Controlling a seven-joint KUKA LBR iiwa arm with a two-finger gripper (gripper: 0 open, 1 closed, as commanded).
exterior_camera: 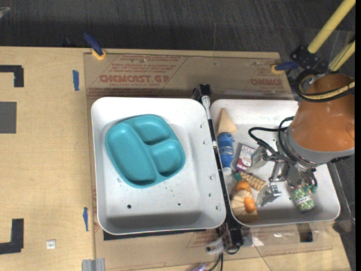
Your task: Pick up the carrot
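The carrot (pixel 244 186) lies near the right bin's (pixel 333 208) left wall, crowded by an orange-and-cream toy (pixel 245 203) nearer and a small packet (pixel 245 155) farther. The gripper (pixel 273 192) hangs just right of it, its fingers spread, holding nothing. A blue bottle (pixel 225 149) lies beyond. The left bin (pixel 192 117) carries a teal divided plate (pixel 144 149).

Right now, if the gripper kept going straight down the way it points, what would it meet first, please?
Most likely the floor of the right bin or the clutter beside it: the gripper hangs just right of the carrot and the waffle-textured piece. Depth is unclear from this slanted view.
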